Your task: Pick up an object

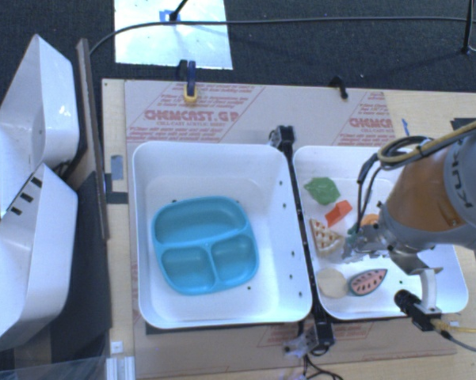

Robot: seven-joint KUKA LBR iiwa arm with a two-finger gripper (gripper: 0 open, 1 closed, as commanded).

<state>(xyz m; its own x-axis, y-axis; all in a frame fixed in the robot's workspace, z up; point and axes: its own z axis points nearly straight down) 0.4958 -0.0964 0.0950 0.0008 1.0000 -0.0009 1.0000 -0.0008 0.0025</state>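
The right bin (307,165) holds several toy foods. A green leafy piece (322,188) lies at the back, with an orange-red stick (338,212) just in front of it. A waffle-patterned wedge (325,236) sits by the left wall. At the front lie a beige round disc (330,282) and a watermelon slice (368,281). My gripper (355,246) reaches down over the middle of this bin, right of the wedge and above the watermelon slice. A small orange thing (370,220) peeks out beside the wrist, mostly hidden by the arm.
The left bin (214,161) holds a blue divided plate (205,244). The grey arm with its orange band (428,200) covers the right half of the right bin. Cables (396,149) loop above the wrist. Spare white bins (32,188) stand at the far left.
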